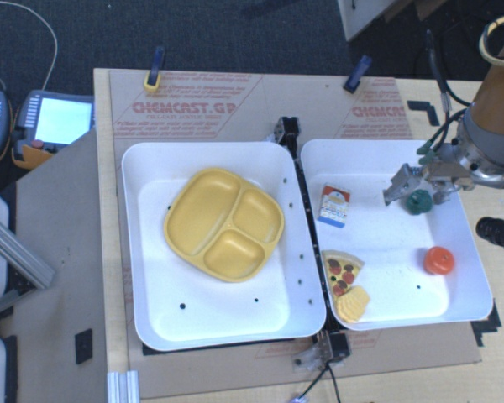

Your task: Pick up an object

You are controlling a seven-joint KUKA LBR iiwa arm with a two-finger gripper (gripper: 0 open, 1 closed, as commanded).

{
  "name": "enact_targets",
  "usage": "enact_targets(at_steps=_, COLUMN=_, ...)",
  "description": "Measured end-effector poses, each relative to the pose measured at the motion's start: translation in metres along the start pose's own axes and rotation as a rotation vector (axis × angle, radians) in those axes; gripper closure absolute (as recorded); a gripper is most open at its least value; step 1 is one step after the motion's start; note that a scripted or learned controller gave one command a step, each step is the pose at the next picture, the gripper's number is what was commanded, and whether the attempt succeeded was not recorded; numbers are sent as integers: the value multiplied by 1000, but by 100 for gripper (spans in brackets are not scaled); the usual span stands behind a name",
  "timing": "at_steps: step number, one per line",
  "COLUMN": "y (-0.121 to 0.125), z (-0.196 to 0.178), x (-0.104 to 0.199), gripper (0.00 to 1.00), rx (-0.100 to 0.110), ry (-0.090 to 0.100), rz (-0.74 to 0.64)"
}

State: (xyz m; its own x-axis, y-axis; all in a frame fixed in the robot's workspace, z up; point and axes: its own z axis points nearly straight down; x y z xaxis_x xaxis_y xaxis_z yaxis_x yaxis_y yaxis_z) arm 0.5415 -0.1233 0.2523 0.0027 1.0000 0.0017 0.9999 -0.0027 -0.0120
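My gripper [416,191] hangs over the back right part of the right bin [386,162]. A small dark green object [419,203] shows directly beneath it, partly covered by the gripper body. Whether the gripper touches it cannot be made out. Other things in this bin are a small red and white carton [334,206] near the left wall, an orange-red round fruit [438,261] at the right, a pizza slice toy [343,271] and a yellow piece [353,304] at the front left.
The left bin [143,250] holds a yellow divided plate [224,223]. A black divider [307,225] runs between the bins. The arm with its orange band [491,107] enters from the upper right. Screens [59,120] stand off the bench at the left.
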Motion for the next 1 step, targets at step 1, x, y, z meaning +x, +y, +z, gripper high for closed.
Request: enact_targets(at_steps=1, y=2, z=-6, x=0, gripper=0, rx=-12, ry=-2, rz=-3)
